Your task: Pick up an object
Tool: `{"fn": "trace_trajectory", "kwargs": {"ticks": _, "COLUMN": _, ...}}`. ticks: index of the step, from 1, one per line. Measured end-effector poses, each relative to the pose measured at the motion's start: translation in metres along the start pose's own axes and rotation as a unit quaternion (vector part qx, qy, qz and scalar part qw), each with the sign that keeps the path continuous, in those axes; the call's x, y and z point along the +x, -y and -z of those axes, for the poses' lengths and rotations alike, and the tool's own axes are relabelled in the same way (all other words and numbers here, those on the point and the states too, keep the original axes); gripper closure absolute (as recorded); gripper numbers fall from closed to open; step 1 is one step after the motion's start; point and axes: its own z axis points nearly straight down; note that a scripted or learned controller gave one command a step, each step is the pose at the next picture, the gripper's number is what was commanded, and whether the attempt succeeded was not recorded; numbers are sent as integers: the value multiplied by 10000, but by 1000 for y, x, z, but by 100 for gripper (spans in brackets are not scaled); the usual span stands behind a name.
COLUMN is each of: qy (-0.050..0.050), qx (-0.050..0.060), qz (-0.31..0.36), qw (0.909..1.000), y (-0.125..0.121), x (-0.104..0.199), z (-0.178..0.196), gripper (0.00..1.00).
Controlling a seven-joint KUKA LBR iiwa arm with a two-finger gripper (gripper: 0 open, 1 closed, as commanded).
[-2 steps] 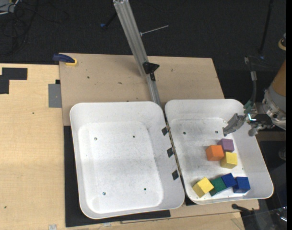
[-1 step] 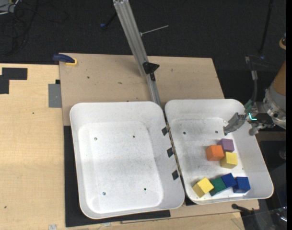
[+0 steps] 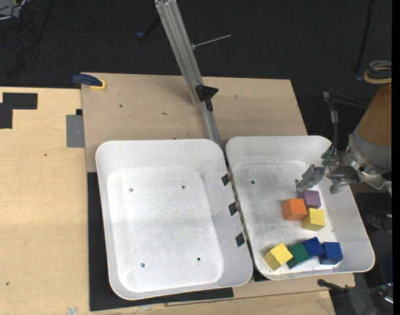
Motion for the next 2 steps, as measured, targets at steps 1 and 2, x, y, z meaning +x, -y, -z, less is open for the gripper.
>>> {"fn": "trace_trajectory", "kwargs": {"ticks": 1, "qy": -2, "qx": 5, "qz": -2, "qw": 10000, "y": -3, "x": -4, "z": -63, "gripper": 0}}
{"fn": "trace_trajectory", "kwargs": {"ticks": 2, "qy": 51, "qx": -142, "qz": -12, "qw": 9999, "y": -10, "x": -7, "z": -89, "gripper": 0}}
